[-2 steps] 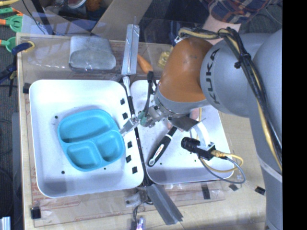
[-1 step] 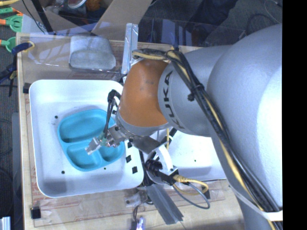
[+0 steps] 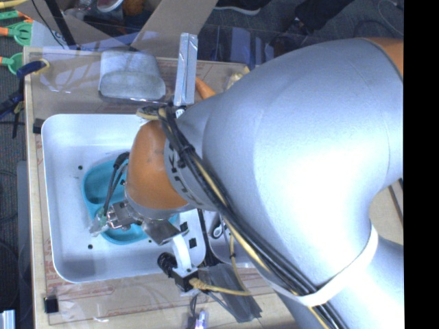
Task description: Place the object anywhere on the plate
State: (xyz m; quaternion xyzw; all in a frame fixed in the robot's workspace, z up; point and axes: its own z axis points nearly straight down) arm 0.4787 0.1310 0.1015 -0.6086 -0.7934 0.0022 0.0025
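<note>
A cyan plate [image 3: 96, 182] lies in the left white bin [image 3: 58, 149], partly hidden under my arm. My gripper [image 3: 104, 221] hangs low over the plate's near edge, below the orange wrist band [image 3: 151, 173]. A small pale green bit shows at the gripper's tip, too small to identify. The arm's grey body hides the right bin and whatever lies there.
A grey flat pad [image 3: 132, 74] and an upright clear strip [image 3: 185, 67] stand behind the left bin. An open cardboard box [image 3: 130, 5] sits at the back. Green and orange tools [image 3: 15, 26] lie at the far left. Cables [image 3: 206, 184] run along the arm.
</note>
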